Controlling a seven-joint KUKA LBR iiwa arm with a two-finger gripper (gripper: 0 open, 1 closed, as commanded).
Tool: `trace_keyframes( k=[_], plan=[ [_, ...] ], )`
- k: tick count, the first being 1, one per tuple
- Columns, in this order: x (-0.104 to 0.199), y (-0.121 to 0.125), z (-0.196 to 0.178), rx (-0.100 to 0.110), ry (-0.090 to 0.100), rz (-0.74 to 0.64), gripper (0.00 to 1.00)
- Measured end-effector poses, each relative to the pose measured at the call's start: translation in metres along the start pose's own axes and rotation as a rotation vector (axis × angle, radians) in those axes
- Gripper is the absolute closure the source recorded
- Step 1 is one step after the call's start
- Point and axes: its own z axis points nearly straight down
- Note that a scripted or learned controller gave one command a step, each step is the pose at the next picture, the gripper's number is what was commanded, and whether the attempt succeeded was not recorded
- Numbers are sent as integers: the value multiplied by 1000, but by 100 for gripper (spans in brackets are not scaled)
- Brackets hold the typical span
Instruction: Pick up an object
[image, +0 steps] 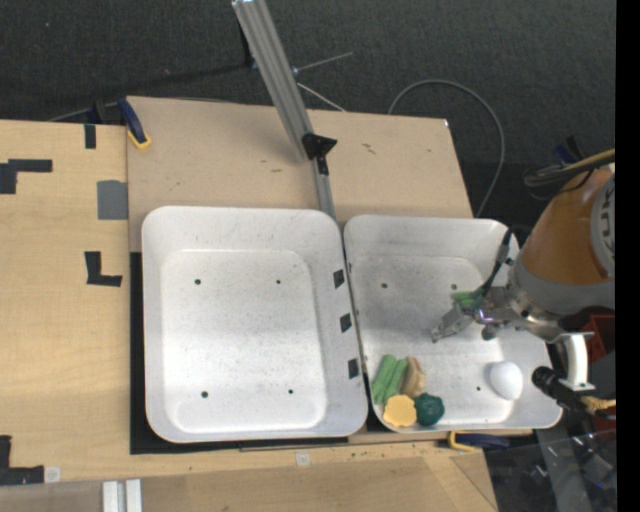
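**Gripper low over right bin, small green item at its tip**

The grey arm with the orange band (565, 235) reaches in from the right and bends down over the right-hand shallow white bin (420, 240). The two-finger gripper (462, 312) sits low in the middle of that bin. One metal finger (447, 325) angles down and to the left toward the bin floor. A small bright green piece (466, 298) lies right at the gripper's upper side, touching or just beside it; whether it is between the fingers cannot be determined, nor can the finger spacing.

Other contents of the right bin are gathered along its near edge. A green elongated soft object (386, 376) lies beside a tan piece (412, 376). Just below them are a round yellow object (400, 411) and a dark green rounded object (430, 408), side by side. A white egg-shaped object (505, 379) rests apart, toward the near right corner.

The left-hand shallow white bin (240, 320) adjoins the right one.
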Motion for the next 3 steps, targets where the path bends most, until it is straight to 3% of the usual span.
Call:
trace_keyframes(
  k=[1, 2, 3],
  plan=[
    [0, 0, 46, -5, -2, 0, 0],
    [1, 0, 34, -5, -1, -1, 100],
    [4, -4, -10, -8, -2, -1, 100]
  ],
)
